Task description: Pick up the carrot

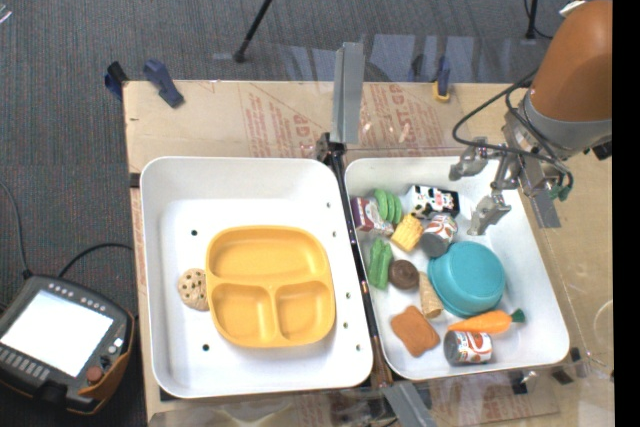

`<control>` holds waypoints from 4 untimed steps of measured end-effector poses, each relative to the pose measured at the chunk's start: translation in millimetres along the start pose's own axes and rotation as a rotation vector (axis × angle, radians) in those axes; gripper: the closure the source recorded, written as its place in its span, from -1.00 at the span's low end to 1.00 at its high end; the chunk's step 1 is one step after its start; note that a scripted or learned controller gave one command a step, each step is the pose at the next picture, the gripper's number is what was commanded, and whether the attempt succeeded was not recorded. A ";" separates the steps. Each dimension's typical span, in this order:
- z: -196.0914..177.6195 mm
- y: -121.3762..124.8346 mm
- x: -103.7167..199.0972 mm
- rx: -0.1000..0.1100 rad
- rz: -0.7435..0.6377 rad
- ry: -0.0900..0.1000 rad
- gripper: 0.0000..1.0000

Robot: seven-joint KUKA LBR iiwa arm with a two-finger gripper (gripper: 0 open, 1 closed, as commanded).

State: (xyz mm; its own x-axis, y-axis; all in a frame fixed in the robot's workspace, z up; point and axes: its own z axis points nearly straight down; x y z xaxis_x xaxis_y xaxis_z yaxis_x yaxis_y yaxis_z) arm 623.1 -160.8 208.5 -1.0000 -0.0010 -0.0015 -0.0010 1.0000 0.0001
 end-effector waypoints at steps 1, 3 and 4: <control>48.5 41.2 42.5 -0.002 0.104 0.004 -1.00; 123.4 80.4 147.4 -0.001 0.192 0.009 -1.00; 112.8 81.3 145.6 -0.001 0.186 0.006 1.00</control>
State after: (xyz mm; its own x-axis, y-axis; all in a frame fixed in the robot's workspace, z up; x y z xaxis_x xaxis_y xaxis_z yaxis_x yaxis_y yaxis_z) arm 477.6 -79.6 95.5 -0.9829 0.1840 0.0042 0.1841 0.9829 0.0010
